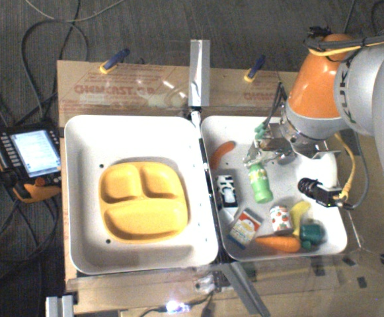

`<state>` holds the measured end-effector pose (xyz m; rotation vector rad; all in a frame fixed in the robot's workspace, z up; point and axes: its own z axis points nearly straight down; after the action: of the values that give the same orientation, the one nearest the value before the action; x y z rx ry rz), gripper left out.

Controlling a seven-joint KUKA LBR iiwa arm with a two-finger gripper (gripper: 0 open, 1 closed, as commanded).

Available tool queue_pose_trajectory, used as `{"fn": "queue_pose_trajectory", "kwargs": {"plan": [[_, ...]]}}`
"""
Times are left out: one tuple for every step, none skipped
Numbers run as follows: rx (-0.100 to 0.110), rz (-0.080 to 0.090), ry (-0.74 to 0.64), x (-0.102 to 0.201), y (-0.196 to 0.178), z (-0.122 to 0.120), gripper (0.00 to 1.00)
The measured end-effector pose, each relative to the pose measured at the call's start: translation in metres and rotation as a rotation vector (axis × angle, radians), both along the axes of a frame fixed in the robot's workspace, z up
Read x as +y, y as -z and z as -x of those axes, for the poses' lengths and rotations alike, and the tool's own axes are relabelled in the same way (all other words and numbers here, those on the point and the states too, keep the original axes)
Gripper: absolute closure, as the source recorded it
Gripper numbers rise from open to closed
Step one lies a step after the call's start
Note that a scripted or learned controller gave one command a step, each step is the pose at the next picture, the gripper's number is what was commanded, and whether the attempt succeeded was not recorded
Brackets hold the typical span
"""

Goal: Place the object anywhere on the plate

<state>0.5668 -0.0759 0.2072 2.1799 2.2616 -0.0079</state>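
Observation:
A yellow plate (143,199) with three compartments lies in the left white bin (86,137). The right bin (337,177) holds several toys. My gripper (266,146) hangs over the upper middle of that bin, just above the cap end of a green bottle (262,184) that lies flat on the floor. An orange sausage-like piece (221,152) lies to the gripper's left. I see nothing clearly held in the gripper.
Also in the right bin are a black-and-white item (227,190), a small box (243,228), a carrot (277,244), a small can (279,218), a yellow banana (300,211) and a green cup (312,234). A tablet (33,152) sits left of the bench.

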Motion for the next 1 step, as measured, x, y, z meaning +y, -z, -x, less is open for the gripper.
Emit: {"fn": "queue_pose_trajectory", "kwargs": {"plan": [[0.001, -0.004, -0.082, 0.1054, -0.0027, 0.0018, 1.0]]}}
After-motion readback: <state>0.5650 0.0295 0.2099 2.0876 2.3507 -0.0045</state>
